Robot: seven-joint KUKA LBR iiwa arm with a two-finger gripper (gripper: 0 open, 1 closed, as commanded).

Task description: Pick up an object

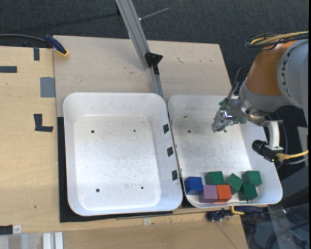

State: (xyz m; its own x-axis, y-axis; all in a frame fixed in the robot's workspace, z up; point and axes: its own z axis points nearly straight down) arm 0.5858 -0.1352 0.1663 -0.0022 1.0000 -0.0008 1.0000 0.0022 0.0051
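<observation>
Small blocks clustered along the near edge of the right bin, none between the gripper's fingers: blue block at the left end, purple block just beside it, orange block touching the purple one's right side. Behind these, one green block, another green block turned on a diagonal, a third green block farthest right, and a fourth green block just in front of it near the bin's right rim. All roughly cube-shaped, so no clear long axis on any single piece; as a group, stretched left to right along the bin's near wall, with the blue, purple and orange pieces sitting about square to that wall and the middle green one skewed. Rest of the right bin's floor bare white with dark speckling. Gripper hanging over the far right part of the same bin, well apart from the blocks, pointing down and slightly left; open or closed, cannot tell at this size. Above it, the orange band and grey arm entering from the right, with yellow cable looped around. Left bin lying side by side with the right one, rims touching. Slanted metal pole crossing the wooden bench from the top down to the seam between the bins.
</observation>
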